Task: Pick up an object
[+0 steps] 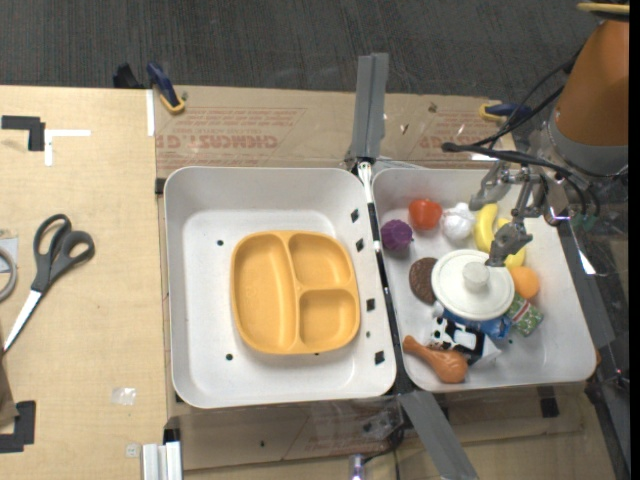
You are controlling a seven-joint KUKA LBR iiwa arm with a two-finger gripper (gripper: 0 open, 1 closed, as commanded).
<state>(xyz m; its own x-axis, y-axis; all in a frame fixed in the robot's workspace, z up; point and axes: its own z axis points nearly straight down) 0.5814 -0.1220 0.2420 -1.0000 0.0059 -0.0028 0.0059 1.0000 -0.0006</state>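
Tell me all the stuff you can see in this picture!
bins: two, white, side by side on the bench
divided plate: one, yellow, left bin
scissors: one, black handles, bench far left
lid: one, white with knob, right bin middle
banana: one, yellow, right bin
grapes: one bunch, purple, right bin near divider
tomato: one, red, right bin back
drumstick: one, brown, right bin front
hand: one, grey, above the lid
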